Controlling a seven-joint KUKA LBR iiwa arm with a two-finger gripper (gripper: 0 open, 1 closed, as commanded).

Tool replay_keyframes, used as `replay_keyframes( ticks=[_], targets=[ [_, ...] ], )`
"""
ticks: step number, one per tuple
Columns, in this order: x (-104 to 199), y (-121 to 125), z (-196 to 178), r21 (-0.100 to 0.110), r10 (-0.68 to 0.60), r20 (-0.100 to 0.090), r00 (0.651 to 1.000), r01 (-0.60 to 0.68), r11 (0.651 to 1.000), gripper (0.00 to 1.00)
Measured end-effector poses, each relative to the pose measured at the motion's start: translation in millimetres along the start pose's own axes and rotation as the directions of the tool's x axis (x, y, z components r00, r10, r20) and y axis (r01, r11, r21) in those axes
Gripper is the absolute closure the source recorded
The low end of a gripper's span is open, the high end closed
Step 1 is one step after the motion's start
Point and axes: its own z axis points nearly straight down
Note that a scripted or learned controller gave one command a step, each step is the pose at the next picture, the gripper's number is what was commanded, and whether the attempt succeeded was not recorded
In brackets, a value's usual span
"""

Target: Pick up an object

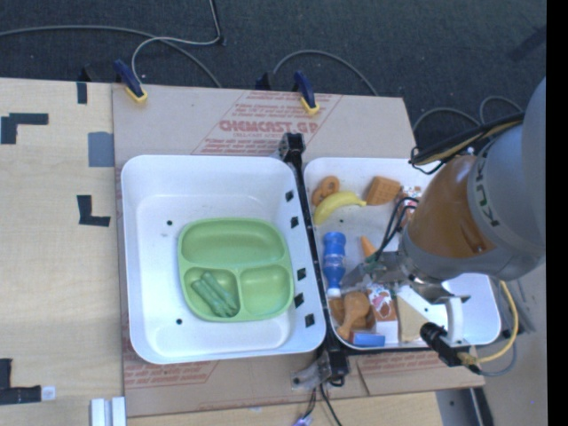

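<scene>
My gripper (374, 274) is down in the right bin (484, 318), low among the objects, with the arm's orange band just above it. It hangs over a white and red packet (382, 303), beside a small orange piece (367, 246) and to the right of a blue bottle (334, 257). A yellow banana (339, 205), a brown pretzel-like piece (326, 187) and a tan bread piece (383, 190) lie at the bin's far end. Brown food pieces (351, 310) and a blue block (369, 338) lie at its near end. The arm hides the bin's right part.
The left bin (146, 238) holds a green divided plate (236, 267) with green beans (216, 293) in its near-left compartment. A black divider (302, 229) runs between the bins. Cables and two blue-yellow clamps (305, 93) lie at the bench's far edge.
</scene>
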Motion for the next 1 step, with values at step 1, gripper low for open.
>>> replay_keyframes(
  ticks=[1],
  targets=[
    [2.4,0.8,-9.9,0.002,-0.004,-0.005,1.000,0.004,1.000,1.00]
  ],
)
